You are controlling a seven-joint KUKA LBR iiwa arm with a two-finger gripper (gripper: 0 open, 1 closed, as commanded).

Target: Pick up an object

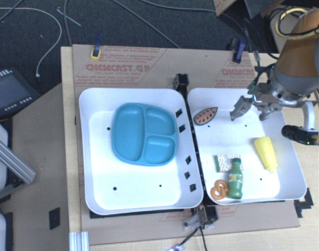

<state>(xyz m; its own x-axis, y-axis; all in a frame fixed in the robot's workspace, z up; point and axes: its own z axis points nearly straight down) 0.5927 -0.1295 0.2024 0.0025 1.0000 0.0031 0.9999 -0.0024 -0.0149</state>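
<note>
Above the far right corner of the right-hand white bin point(290, 156), the tool point(253, 110) hangs on the grey arm point(298, 61), whose orange band sits just over the wrist. Its two dark fingers point(239, 109) stand apart with nothing between them, their tips over bare bin floor. Just to the tool's left along the same far side of the bin lies a brown leaf-shaped piece with dark speckles point(205, 115), close by but not touching the fingers. Nearer the camera than the tool, toward the right wall, a yellow corn-like piece point(266, 152) lies at a slant, apart from everything else. Farther toward the camera and a little left of the tool is a tight cluster at the near edge of the bin: a small green bottle point(235, 179) lying lengthwise, a green-and-white packet point(224, 162) touching its upper end, and an orange pretzel-shaped ring point(218, 191) against its left side. Well to the tool's left, across the dark divider where the two bins meet, the left-hand white bin point(97, 192) holds a blue divided plate point(145, 134) with three compartments, lying flat near the bin's middle. Both bins rest on a cardboard sheet point(133, 61) printed with red lettering that covers the bench point(34, 156), held at its far edge by blue clamps point(97, 47).
</note>
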